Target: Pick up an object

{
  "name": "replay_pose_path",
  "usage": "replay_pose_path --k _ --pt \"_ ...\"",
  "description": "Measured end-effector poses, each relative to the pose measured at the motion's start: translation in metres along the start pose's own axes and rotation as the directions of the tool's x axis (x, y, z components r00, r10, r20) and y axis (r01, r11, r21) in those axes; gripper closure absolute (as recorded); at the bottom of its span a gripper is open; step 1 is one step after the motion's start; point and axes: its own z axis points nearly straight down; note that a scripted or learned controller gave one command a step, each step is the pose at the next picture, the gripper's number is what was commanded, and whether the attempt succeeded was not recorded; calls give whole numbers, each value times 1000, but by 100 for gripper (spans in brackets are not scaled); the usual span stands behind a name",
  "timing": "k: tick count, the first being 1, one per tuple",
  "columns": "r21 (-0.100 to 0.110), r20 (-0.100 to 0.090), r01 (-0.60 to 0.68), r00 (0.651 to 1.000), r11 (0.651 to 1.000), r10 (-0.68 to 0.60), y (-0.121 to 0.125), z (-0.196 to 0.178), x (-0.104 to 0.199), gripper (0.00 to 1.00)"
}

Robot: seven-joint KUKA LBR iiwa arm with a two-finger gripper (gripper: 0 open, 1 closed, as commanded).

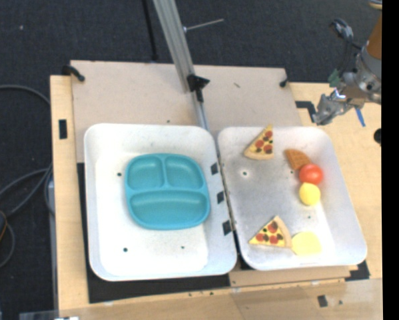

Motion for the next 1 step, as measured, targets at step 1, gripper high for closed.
replay_pose_path --k 1 --pt "5 -1 2 1000 1000 -2 1 -6 -1 100"
